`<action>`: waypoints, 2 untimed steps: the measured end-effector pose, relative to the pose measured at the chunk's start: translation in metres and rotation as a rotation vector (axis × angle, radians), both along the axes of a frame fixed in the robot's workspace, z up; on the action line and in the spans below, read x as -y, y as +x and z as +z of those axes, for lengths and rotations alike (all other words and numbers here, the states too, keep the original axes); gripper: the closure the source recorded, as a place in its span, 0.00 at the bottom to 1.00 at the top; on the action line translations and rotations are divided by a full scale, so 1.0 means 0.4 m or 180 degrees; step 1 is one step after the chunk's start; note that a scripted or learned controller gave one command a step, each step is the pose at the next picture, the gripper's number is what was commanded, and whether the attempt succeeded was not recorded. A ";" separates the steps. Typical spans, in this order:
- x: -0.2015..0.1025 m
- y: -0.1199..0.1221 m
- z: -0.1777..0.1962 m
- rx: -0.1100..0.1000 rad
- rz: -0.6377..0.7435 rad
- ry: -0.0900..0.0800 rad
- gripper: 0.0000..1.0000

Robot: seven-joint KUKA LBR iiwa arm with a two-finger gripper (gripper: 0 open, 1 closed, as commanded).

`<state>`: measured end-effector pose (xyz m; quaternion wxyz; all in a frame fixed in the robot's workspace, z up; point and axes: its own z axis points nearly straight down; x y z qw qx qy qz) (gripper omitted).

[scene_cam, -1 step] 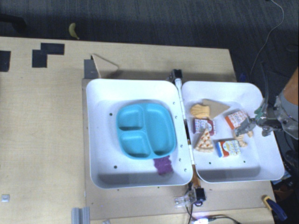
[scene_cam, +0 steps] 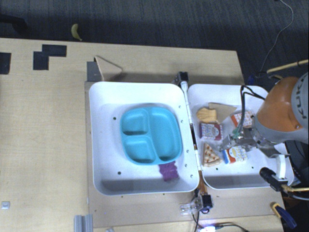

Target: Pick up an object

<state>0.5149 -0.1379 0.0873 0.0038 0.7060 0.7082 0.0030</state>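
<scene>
Here, the left bin [scene_cam: 101,129], smooth white plastic with rounded corners, holds a glossy blue divided tray [scene_cam: 150,134] and a small purple block [scene_cam: 168,170] touching the tray's lower edge. In the right bin [scene_cam: 241,180] lie a toast-shaped piece [scene_cam: 206,114], a dark-labelled packet [scene_cam: 210,129], a pizza-slice triangle [scene_cam: 209,153] and a red-and-white packet [scene_cam: 235,153]. The gripper [scene_cam: 236,140] sits low over that packet at centre right; whether it grips cannot be told.
</scene>
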 end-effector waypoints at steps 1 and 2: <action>-0.001 0.003 0.027 0.0012 0.0002 -0.0001 1.00; -0.193 0.135 0.245 -0.0017 0.0009 0.0008 1.00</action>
